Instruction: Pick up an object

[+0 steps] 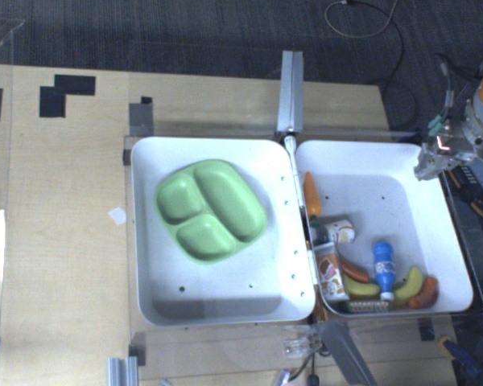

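Pale wood-grain surface [56, 240] carrying two shallow white bins with rounded corners, side by side, split by a grey metal rail [291, 95] running up from the join. Left bin [225, 304]: smooth glossy plastic, holding one green divided plate [212, 210], three lobed compartments, soft matte finish, set toward the upper middle with bare floor all round it, widest along the near wall. Right bin [386, 187]: floor lightly speckled, upper half open; the objects crowd the left wall and the near corner. An orange carrot-shaped piece [311, 195] lies against the dividing wall; below it a small can [338, 232] on its side and a printed carton [331, 274] along the wall. A blue bottle [383, 267] with white cap end lies pointing toward the near wall, among a yellow banana [409, 285], a red sausage-like piece [354, 269] and a reddish item [425, 293] at the corner; their overlaps are hard to separate. The pincer [435, 166] sits over the far right corner of the right bin, well apart from the objects, nothing seen between its parts; whether it is apart or together cannot be told, the tip being small and blurred. Arm [479, 115] cut off by the right edge.
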`<state>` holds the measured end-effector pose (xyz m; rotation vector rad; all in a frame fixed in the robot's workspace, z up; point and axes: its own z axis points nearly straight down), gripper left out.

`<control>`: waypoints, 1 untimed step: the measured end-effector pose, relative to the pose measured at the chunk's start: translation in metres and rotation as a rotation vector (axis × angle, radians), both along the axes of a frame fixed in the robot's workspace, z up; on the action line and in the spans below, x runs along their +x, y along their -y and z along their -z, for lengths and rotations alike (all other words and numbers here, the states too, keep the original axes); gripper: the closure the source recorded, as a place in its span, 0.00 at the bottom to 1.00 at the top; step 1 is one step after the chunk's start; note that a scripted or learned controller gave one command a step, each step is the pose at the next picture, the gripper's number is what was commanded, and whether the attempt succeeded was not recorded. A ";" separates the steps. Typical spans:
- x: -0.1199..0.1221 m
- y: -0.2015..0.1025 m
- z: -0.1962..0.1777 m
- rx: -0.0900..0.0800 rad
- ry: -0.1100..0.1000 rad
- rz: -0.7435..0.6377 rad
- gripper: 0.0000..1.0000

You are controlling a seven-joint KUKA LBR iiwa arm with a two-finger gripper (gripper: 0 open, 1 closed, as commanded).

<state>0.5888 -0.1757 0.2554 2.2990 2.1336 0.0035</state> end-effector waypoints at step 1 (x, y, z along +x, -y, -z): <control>0.002 -0.001 -0.012 -0.003 0.006 -0.010 1.00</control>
